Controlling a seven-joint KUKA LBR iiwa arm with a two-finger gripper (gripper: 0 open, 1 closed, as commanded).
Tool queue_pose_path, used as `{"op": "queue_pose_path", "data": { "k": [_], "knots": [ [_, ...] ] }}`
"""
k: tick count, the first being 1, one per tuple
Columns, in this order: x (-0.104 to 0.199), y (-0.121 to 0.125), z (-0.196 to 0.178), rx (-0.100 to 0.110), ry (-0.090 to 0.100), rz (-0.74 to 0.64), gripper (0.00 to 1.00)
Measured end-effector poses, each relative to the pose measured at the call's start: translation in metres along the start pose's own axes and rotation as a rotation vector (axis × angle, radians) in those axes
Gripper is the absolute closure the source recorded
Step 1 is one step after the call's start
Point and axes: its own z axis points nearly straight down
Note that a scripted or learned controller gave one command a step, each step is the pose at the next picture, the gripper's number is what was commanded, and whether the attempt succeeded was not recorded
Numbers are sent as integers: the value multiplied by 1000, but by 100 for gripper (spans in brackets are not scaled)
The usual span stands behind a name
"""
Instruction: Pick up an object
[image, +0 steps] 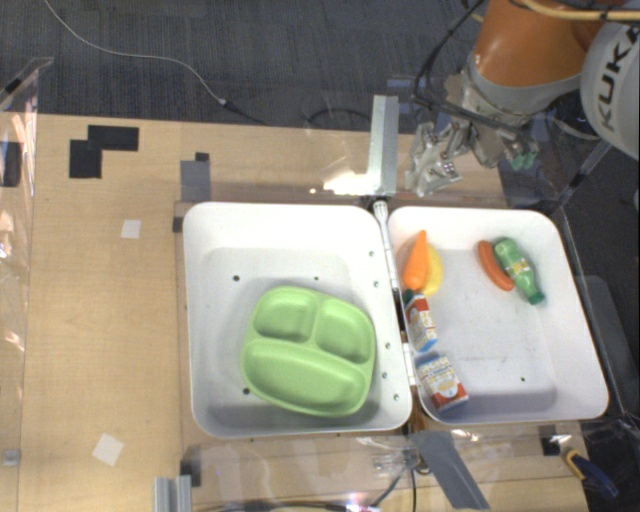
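Hovering above the right bin (590, 330), the gripper (437, 165) (finger state unclear) is empty; the carrot (416, 262) looks light, rigid, best pinched mid-length.

right bin (560, 395) centre open, items (425, 320) hug left wall (bottle (518, 268) apart)

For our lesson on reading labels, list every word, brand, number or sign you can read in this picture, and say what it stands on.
"KU", cut off by the picture's edge: on the grey robot arm.
Small red-and-white carton: print too blurred to read.
Slim red-and-white packet: print too small to read.
Green plastic bottle: label unreadable.
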Motion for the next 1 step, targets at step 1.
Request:
{"op": "queue_pose_path", "data": {
  "k": [1],
  "knots": [
    [-3, 0, -14, 2, -12, 1, 100]
  ]
}}
